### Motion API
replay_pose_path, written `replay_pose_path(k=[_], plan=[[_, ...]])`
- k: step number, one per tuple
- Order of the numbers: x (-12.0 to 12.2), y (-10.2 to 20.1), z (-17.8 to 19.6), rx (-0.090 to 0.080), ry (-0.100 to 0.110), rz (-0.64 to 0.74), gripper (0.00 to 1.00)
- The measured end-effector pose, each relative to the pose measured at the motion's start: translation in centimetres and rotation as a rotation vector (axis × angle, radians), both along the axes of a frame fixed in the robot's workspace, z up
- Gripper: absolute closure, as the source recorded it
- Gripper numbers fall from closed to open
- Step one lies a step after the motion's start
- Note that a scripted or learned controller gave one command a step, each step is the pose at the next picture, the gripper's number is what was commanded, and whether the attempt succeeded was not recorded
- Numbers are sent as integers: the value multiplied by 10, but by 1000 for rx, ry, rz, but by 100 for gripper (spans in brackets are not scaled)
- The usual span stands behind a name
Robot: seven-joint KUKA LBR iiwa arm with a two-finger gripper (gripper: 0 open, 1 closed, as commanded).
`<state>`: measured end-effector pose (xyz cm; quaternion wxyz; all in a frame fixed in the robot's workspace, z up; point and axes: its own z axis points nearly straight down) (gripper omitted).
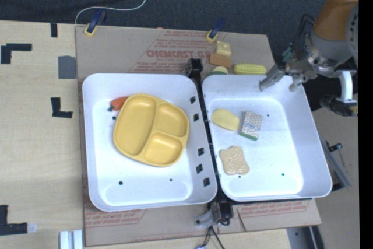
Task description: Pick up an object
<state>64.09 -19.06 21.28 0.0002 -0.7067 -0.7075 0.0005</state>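
The end effector, fingers spread and holding nothing, hangs over the right bin's far right corner, with the nearest object, the sponge, lying toward the bin's middle, tilted lengthwise.

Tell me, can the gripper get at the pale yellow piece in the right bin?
Probably yes. The gripper hangs open over the right bin's far edge, and the pale yellow piece lies uncovered, apart from the sponge.

robot lab: arm, taped bench
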Motion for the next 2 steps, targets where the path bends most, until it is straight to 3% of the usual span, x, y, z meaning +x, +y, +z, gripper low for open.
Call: replay_pose_path(k=[1,2], plan=[[-15,-35,-135,-2,-1,-3,0],[-81,49,-126,0,-2,2,0]])
